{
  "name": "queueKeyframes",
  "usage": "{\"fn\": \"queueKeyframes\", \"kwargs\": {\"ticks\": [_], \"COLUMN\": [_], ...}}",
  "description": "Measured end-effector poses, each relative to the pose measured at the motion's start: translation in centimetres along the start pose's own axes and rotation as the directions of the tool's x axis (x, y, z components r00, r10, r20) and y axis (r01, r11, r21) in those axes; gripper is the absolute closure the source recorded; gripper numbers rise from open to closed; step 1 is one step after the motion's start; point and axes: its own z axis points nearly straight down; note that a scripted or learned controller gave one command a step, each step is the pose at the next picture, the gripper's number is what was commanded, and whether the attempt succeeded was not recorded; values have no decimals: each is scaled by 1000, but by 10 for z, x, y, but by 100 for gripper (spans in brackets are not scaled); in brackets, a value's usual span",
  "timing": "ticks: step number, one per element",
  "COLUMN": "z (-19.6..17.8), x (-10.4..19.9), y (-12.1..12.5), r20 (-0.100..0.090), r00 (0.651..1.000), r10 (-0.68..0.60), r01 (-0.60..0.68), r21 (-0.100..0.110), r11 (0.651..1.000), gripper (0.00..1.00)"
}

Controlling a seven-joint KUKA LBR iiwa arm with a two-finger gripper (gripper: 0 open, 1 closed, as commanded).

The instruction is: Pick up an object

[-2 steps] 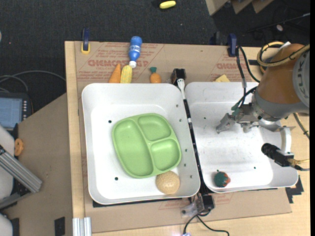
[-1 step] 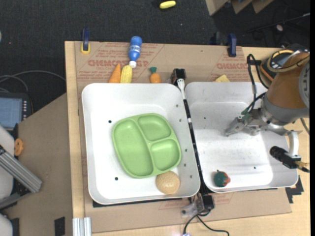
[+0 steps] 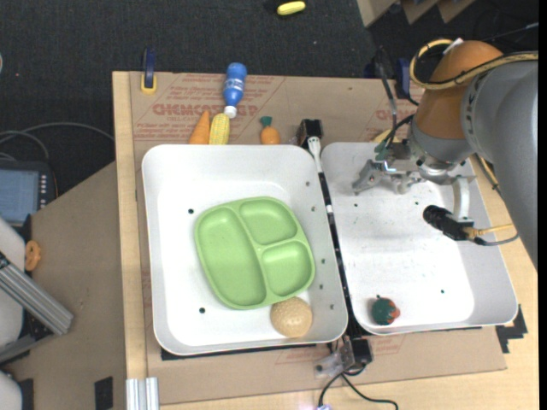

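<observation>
Two white bins sat side by side; the gripper [image 3: 385,174], its state unclear, hovered far from the strawberry [image 3: 385,310] and needed centring directly above it.

We worked in a robotics laboratory. A cardboard-covered bench [image 3: 128,229] carried two white bins [image 3: 171,254], and the grey-and-orange arm [image 3: 466,84] reached in from the right. Loose cables [image 3: 51,135] ran over dark carpet [image 3: 60,24] beyond the bench's left edge, an aluminium rail [image 3: 34,301] lay near its lower left corner, and toy foods [image 3: 214,128] lined its far edge.
</observation>
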Motion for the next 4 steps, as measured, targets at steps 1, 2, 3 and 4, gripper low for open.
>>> {"fn": "queueKeyframes", "kwargs": {"ticks": [1,2,3,4], "z": [0,-13,2,1], "x": [-91,-3,24,-20], "y": [-12,22,4,21], "r20": [7,1,-1,4], "r00": [1000,1000,1000,1000], "r10": [14,2,6,10], "r01": [-14,-2,-6,-10], "r21": [4,2,12,3], "r11": [1000,1000,1000,1000], "gripper": [0,0,0,0]}}
